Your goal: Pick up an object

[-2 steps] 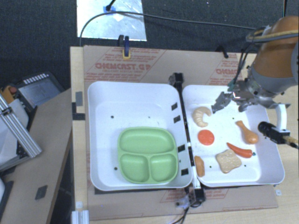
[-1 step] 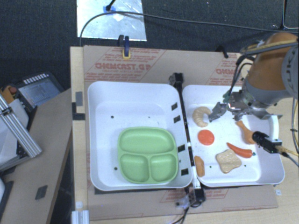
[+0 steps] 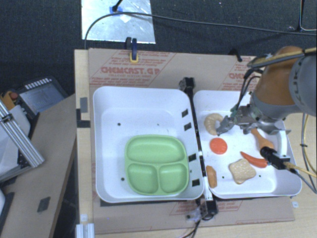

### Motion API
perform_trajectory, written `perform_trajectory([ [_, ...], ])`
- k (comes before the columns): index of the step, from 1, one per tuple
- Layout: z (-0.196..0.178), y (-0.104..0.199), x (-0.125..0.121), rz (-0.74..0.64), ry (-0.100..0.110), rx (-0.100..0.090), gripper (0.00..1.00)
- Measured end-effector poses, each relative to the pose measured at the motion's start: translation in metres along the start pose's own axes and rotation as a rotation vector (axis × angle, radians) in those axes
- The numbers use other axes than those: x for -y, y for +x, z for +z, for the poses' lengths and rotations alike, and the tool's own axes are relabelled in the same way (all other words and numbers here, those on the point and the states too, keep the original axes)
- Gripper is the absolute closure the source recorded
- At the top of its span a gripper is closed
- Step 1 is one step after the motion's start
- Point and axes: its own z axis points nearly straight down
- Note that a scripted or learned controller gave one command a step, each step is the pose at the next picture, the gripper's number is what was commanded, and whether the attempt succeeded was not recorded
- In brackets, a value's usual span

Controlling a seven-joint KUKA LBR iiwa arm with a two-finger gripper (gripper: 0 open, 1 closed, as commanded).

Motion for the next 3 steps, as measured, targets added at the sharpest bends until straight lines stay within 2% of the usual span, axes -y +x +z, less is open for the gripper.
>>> perform_trajectory([
  [1,0.052,0.011,0.001,-0.001,0.001,-0.001,0.00],
  [2,0.039,0.010,0.000,0.001,-0.005,0.001,1.00],
  [3,-0.023,0.009,0.006,-0.002,-0.009,0.002,1.00],
])
